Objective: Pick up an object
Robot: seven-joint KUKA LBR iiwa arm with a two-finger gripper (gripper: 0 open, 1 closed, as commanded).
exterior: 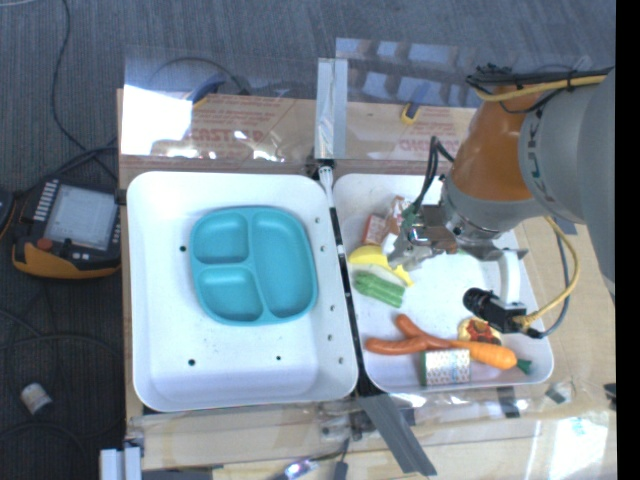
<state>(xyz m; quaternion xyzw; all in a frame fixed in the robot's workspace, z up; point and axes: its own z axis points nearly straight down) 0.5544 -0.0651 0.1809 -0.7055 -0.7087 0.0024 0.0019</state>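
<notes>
Arm: the grey arm with its orange band (497, 158) comes in from the right and hangs over the upper half of the right bin (445, 293).
Claw: the claw (408, 246) is low over the right bin's upper left part, tilted toward the wall between the two bins.
Claw state: I cannot tell from this angle whether it is open or closed, and nothing can be seen held in it.
Nearest thing: a yellow piece (367, 258) lies just left of the claw, very close; whether they touch, I can't say.
Next to it: a green vegetable (379, 287) lies just below the yellow piece, down and to the left of the claw, near the bin's left wall.
Above them: a brown and red packet (381, 226) sits just up and left of the claw, near the dividing wall.
Lower right bin: well apart from the claw, a long red-orange pepper (404, 340) lies along the bottom, with a small can (447, 367) on its side just below it and an orange carrot (492, 355) to the can's right.
Left bin: the left bin (160, 268) holds a teal divided plate (252, 265), lying flat near its middle, far from the claw.
Worktop: both bins sit side by side on the worktop (250, 128), their inner walls touching.
</notes>
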